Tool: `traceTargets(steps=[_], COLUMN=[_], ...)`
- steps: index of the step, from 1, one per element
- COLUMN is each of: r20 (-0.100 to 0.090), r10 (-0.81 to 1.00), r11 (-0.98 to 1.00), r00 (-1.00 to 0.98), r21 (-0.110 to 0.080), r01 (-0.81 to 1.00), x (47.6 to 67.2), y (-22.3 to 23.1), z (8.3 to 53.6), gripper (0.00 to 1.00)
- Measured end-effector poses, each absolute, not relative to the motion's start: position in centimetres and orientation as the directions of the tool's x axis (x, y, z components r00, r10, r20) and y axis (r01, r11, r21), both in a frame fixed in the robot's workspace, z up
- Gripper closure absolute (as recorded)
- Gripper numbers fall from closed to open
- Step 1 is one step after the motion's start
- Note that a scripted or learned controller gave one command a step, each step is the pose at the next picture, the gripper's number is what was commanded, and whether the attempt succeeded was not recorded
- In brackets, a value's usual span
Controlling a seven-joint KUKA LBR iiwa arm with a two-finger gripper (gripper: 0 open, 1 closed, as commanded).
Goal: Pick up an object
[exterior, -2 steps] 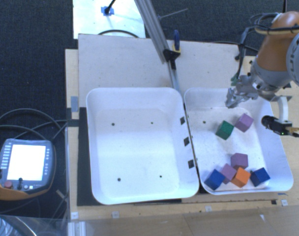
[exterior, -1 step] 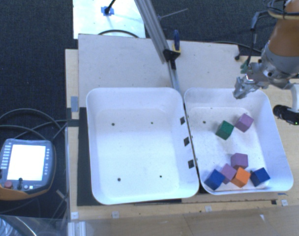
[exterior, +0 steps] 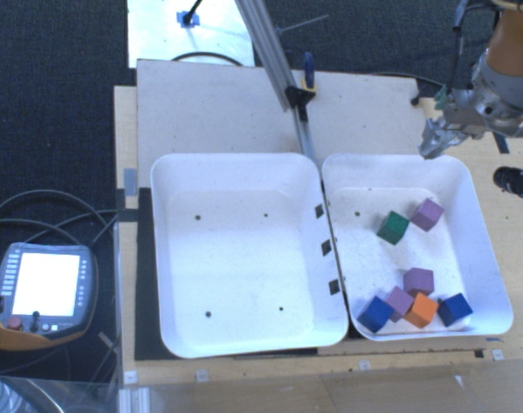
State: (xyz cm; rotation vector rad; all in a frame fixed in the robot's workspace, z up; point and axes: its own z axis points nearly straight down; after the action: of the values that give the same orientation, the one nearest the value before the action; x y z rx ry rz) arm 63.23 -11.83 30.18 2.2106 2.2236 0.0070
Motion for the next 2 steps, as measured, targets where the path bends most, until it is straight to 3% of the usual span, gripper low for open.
traceTargets(steps=[2], r20=[0.002], r10=[1.000], r11=[0.010], r00=[-0.010], r21=[0.000], r01=[1.000], x=[60.8], y=[-2.7], z=[29.0], gripper=[1.00])
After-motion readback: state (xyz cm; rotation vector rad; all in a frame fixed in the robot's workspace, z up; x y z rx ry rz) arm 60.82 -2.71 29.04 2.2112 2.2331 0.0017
